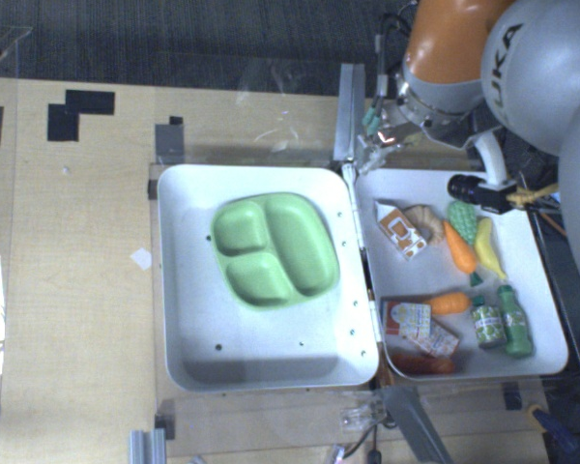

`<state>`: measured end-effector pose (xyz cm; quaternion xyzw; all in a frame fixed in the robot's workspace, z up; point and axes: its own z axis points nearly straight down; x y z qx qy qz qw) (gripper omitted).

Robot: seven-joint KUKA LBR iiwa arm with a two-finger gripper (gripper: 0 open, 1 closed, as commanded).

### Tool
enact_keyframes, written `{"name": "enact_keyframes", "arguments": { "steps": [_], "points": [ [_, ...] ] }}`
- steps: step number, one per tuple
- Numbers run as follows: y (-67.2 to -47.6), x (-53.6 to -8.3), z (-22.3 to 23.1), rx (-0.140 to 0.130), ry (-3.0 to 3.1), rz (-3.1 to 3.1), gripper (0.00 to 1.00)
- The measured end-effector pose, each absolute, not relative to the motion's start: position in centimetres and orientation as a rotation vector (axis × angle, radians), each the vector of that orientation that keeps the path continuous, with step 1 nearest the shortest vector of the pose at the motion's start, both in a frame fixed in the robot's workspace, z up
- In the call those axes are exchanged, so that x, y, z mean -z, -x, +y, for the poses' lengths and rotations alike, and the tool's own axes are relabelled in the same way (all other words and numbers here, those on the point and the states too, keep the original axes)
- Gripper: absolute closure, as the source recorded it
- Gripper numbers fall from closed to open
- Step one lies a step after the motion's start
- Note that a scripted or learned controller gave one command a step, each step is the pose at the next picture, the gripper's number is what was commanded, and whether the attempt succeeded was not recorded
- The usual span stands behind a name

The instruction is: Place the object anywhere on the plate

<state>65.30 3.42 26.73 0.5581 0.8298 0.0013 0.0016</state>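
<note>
gripper (pixel 387 135): above the bins' far edge, finger state cannot be told | objects: toy carrot (pixel 458 246), banana (pixel 487 247), small box (pixel 402 232) in right bin (pixel 551 336); none on green plate (pixel 274 247) | handling: likely light, stiff, smooth plastic; grasp carrot mid-body, across its width

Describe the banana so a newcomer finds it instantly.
Look in the right white bin, the one full of small items. Along its far right side, beside the orange carrot and a green vegetable, lies the banana. It is the only yellow, gently curved piece there.
</note>
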Motion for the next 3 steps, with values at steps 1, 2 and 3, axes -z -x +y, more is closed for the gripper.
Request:
{"name": "enact_keyframes", "arguments": {
  "steps": [1, 2, 3],
  "points": [
    [-55.8, -19.2, 2.3, 0.000, -1.832, 2.552, 1.00],
    [-55.4, -16.6, 11.9, -0.002, -1.487, 2.767, 1.00],
    [-63.3, -24.7, 17.7, -0.005, -1.581, 2.711, 1.00]
  ]
}}
